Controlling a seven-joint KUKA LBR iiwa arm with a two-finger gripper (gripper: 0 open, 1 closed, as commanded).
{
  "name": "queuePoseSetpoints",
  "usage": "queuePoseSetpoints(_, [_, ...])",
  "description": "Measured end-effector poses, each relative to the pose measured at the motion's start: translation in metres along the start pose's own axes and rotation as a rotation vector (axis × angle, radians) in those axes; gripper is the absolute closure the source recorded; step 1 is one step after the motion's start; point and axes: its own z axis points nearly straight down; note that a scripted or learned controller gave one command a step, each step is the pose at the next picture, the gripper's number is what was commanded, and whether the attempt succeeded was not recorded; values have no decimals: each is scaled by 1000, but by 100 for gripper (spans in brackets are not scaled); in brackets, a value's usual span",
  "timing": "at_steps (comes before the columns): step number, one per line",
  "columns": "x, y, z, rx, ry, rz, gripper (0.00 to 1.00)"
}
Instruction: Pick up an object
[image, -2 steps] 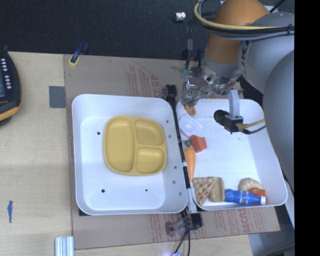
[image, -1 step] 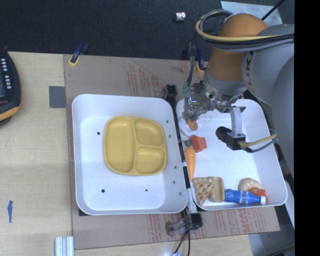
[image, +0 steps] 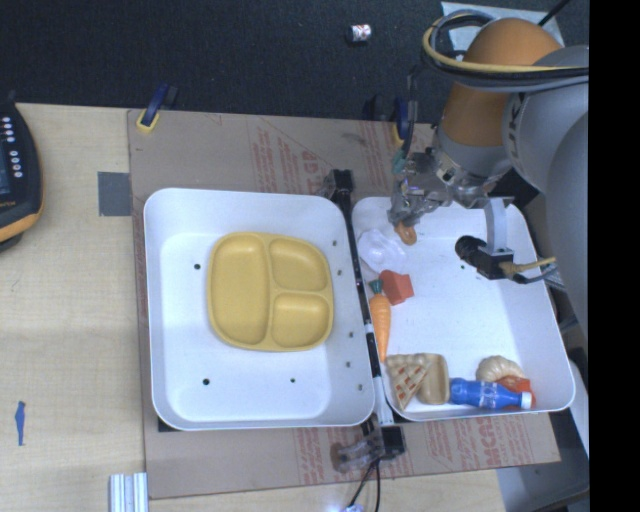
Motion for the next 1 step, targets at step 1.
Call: queuePoseSetpoints(1, [-10, -18, 0, 6, 1, -2, 100])
